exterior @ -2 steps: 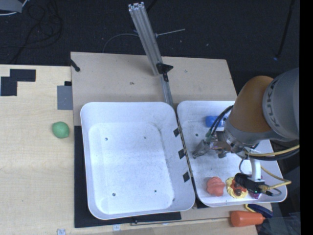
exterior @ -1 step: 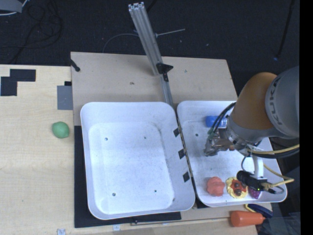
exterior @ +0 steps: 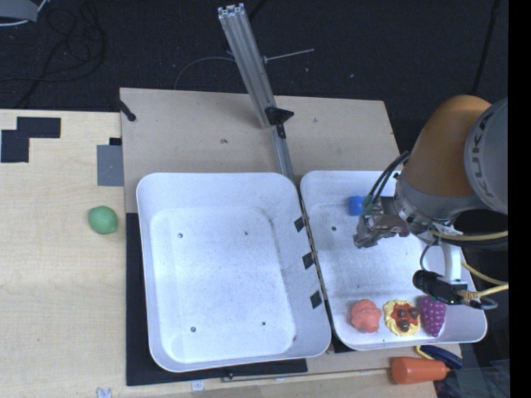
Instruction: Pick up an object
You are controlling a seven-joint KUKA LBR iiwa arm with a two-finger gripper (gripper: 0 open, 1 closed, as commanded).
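Observation:
My gripper hangs over the middle of the right bin, reaching in from the right under the orange-banded wrist. Just behind it, a small blue block lies near the bin's far side. Along the near edge sit a pink lumpy toy, a yellow and red toy and a purple grape bunch. Nothing shows between the fingers.
The left bin lies beside the right one, joined by black clips. A green ball rests on the bench to the left. An orange object lies in front of the right bin. A metal rail slants up behind the bins.

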